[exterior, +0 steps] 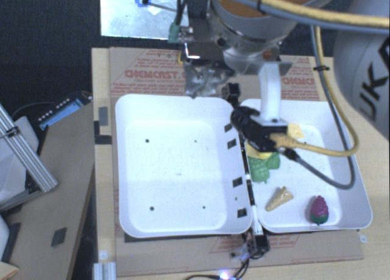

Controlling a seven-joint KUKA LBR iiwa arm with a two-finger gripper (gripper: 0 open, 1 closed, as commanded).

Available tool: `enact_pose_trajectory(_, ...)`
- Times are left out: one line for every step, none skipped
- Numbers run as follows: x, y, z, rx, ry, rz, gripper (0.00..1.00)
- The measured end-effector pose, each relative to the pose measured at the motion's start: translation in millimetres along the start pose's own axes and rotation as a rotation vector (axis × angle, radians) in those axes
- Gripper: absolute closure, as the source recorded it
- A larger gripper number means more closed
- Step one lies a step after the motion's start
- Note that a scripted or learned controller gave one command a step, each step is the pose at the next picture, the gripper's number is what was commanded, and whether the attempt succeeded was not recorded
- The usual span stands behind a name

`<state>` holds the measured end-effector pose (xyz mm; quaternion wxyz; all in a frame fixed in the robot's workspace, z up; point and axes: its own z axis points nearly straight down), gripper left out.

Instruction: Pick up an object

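Left bin (pixel 177 175) sat beside the right bin (pixel 341 175), inner edges touching. Gripper (pixel 206 83) hung over the left bin's far edge, near its far right corner. Couldn't tell whether it was apart or together, and saw nothing in it. All pickable items lay in the right bin: green piece (pixel 263 168) against the left edge, yellow piece (pixel 295 131) further back, tan cone (pixel 279 198) nearer the front edge, purple berry (pixel 318 209) towards the front right corner.

floor (pixel 49 35): dark carpet | bench (pixel 67 169): pale wood | aluminium rail (pixel 25 157): left edge
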<state>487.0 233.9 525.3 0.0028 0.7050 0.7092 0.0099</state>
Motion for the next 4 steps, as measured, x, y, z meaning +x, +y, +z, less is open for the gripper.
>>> enact_pose_trajectory(-14,66,-10,0.012,-0.009,0.007,1.00)
enact_pose_trajectory(1,-3,-9,0.020,-0.009,-0.001,1.00)
enact_pose_trajectory(-1,61,-8,0.015,-0.010,0.007,1.00)
enact_pose_trajectory(-11,160,-6,0.011,-0.010,0.008,1.00)
